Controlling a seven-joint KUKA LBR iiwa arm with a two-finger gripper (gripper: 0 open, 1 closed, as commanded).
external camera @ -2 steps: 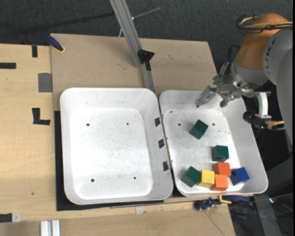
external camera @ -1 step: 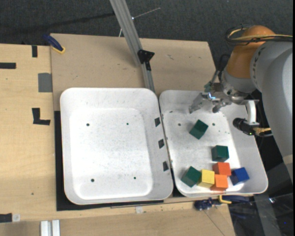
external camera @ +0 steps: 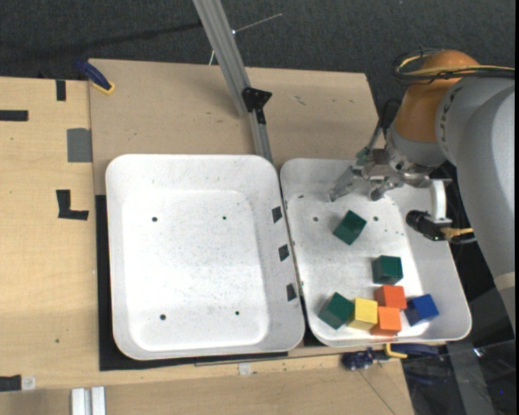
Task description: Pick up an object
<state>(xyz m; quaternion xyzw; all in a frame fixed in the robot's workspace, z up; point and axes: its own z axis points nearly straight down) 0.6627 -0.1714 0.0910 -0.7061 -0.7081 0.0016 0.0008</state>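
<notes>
My gripper (external camera: 358,190) hangs over the far part of the right bin (external camera: 307,232), fingers spread apart with nothing between them. A dark green block (external camera: 349,227) lies tilted just below and slightly left of the fingertips, apart from them. Another green block (external camera: 387,269) sits further toward the near side. Along the near edge of the right bin cluster a green block (external camera: 336,309), a yellow block (external camera: 365,310), two orange blocks (external camera: 390,308) and a blue block (external camera: 422,309).
The left bin (external camera: 121,232) stands beside the right one, its floor showing only small dark dots. A slanted metal pole (external camera: 233,59) crosses behind the bins. The arm's grey body and orange band (external camera: 432,102) occupy the right side.
</notes>
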